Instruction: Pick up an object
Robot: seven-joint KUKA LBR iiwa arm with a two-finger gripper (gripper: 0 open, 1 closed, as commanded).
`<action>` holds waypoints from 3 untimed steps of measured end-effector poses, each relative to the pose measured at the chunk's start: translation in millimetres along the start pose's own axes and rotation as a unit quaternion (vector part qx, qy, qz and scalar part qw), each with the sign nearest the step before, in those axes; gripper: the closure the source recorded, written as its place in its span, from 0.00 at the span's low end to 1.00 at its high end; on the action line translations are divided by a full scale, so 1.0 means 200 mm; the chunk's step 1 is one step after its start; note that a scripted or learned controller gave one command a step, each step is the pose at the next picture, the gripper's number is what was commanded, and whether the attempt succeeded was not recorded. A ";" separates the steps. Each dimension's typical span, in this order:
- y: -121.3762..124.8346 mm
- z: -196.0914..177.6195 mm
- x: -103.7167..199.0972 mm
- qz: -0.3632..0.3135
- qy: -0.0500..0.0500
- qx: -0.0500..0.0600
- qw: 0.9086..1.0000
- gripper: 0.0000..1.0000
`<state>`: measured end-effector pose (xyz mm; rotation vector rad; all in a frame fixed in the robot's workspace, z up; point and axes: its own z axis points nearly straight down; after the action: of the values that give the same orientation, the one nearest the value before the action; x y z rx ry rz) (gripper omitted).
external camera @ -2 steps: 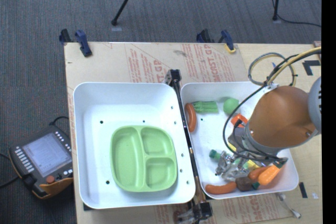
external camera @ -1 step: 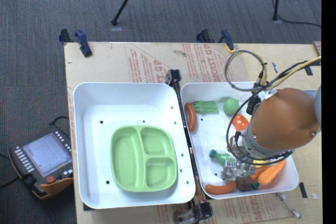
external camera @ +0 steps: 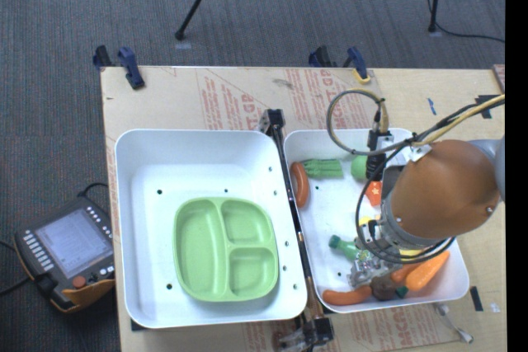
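reaching low into the right bin (external camera: 334, 305), the gripper (external camera: 367, 264) hovers over toy food, an orange carrot (external camera: 425, 272) and a sausage (external camera: 346, 295) just beside it, a green plate (external camera: 224, 247) in the left bin (external camera: 140, 177).

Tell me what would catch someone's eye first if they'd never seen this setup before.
Probably the arm's big orange band, looming over the right bin with the gripper low among the toy foods there. Next, the green divided plate lying alone in the left bin. Then the bright bits around the arm: an orange carrot near the right bin's front corner and a green vegetable by its back wall.
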<state>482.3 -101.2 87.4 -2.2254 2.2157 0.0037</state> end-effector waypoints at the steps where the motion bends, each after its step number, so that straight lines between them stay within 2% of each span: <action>1: 0.03 0.00 -0.02 -0.306 0.000 -0.001 0.952 1.00; 2: 0.00 -0.02 -0.01 -0.305 0.003 0.010 0.952 0.00; 3: 0.01 -0.02 -0.08 -0.235 0.005 0.006 0.972 0.00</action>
<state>481.0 -84.7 91.6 -2.6813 1.6305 -0.0226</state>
